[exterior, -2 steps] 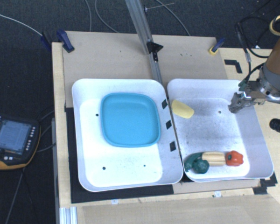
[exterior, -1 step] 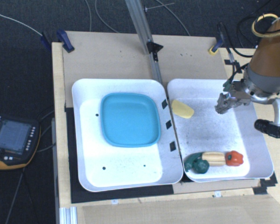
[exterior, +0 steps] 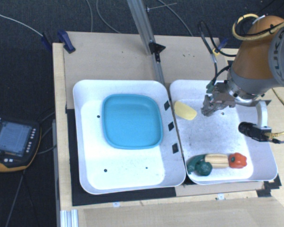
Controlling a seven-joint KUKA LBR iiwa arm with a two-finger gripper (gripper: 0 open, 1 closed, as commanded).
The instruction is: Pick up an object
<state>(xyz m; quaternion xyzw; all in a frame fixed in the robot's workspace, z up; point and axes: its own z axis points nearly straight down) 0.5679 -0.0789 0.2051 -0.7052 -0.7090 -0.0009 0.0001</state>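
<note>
Yellow object (exterior: 185,110), pale and rounded, lies in the right bin (exterior: 270,167), just left of the gripper (exterior: 209,109). Whether the jaws are open cannot be told; nothing shows between them. A descent here may miss or shove it against the bin wall.

Arm: grey KUKA arm (exterior: 274,56) with broad orange band
Cables: black and yellow loops
Gripper: small grey metal two-finger gripper (exterior: 210,109)
</note>
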